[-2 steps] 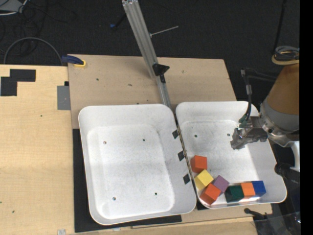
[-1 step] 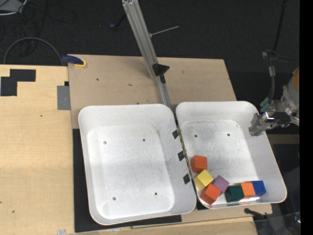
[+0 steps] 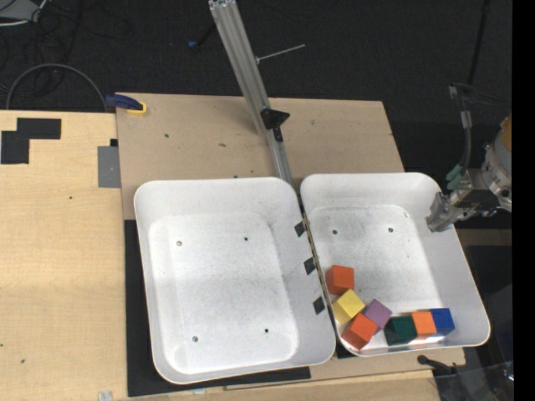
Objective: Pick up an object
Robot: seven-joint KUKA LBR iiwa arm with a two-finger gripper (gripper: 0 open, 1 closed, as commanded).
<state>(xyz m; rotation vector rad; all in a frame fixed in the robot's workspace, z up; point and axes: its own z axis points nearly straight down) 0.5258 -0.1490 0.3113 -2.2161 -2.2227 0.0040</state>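
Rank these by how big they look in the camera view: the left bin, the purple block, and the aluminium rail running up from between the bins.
1. left bin, by far the largest.
2. aluminium rail, long but thin.
3. purple block, smallest, among the other blocks in the right bin.

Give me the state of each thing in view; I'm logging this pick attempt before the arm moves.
gripper: at the right bin's right rim, above the blocks, holding nothing visible.
right bin: holds all the blocks, clustered at its near edge.
red-orange block: resting, touching the yellow block.
purple block: resting beside the orange block.
green block, second orange block, blue block: in a row.
left bin: upright, flat.
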